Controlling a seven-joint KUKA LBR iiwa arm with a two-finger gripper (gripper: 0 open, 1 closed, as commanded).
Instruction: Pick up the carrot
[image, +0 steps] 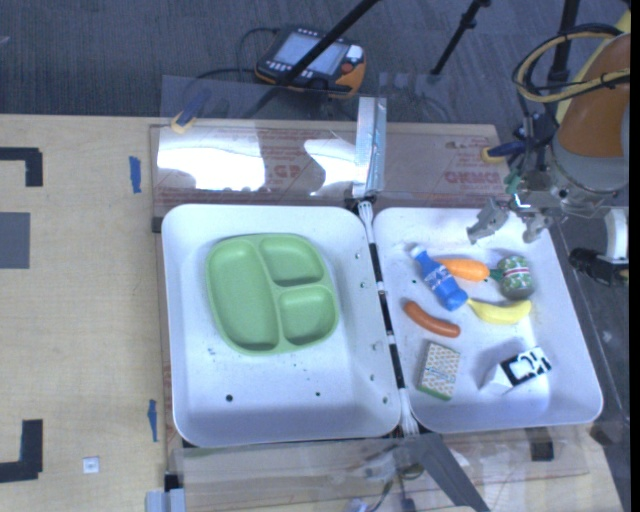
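My gripper (508, 222) above right white bin (570, 400), fingers spread apart, nothing held; small orange carrot (464, 268) just below, beside blue bottle (440, 279).

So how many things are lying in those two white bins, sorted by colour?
Green: 2, divided plate and ball
Orange: 2, carrot and sausage
Blue: 1, bottle
Yellow: 1, banana
Patterned: 1, sponge
Black-and-white: 1, block
Total: 8

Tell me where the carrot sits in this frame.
The carrot lies in the right bin, toward its far side, touching the blue bottle on its left, with the green ball to its right.
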